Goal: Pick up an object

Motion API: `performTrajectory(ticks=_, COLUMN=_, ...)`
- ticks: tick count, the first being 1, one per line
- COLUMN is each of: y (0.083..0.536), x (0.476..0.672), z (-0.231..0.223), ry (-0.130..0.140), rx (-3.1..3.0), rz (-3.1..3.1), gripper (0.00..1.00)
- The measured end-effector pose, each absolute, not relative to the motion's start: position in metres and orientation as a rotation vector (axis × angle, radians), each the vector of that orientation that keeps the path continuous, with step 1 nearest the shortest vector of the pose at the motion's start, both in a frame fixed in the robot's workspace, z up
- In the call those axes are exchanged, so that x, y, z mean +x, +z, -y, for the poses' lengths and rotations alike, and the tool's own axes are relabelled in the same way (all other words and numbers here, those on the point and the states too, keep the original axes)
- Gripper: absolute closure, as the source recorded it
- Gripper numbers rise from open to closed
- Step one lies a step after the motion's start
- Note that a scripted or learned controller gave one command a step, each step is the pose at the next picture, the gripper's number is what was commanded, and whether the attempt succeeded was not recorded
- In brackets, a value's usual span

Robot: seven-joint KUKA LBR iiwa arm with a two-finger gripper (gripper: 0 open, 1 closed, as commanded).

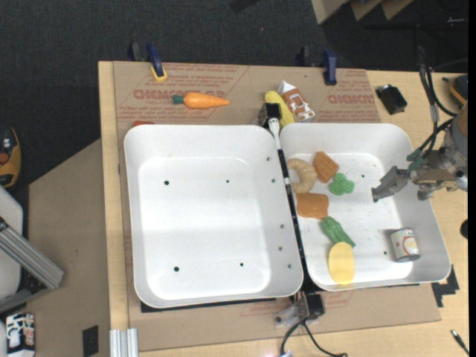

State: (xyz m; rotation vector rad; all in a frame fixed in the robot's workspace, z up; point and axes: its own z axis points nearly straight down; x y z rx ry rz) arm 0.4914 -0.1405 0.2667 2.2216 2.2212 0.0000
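The jaws [383, 190] hang over the right bin [387, 136]; their state cannot be told. Nearest target: the small can [404, 245], lying near the bin's right wall. Centre above it before descending.

claw [387, 187]: above right bin [387, 143], near its right wall
can [404, 244]: lying below claw
carrot [202, 101]: on tabletop [111, 125]

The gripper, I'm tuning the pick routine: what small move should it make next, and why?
Probably move down toward the small can. The gripper sits over the right bin near its right side with nothing visible between its fingers, and the can lies alone just below it in the view, apart from the clustered toy foods, so it looks the nearest uncluttered target.
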Motion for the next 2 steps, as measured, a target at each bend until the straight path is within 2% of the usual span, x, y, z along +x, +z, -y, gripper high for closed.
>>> performTrajectory(ticks=1, y=0.079, x=0.479, z=0.141, ry=0.001, rx=2.228, rz=-2.221, gripper=0.00)
performTrajectory(ticks=2, y=0.106, x=0.516, z=0.164, ry=0.002, rx=2.217, rz=-2.218, gripper=0.00)
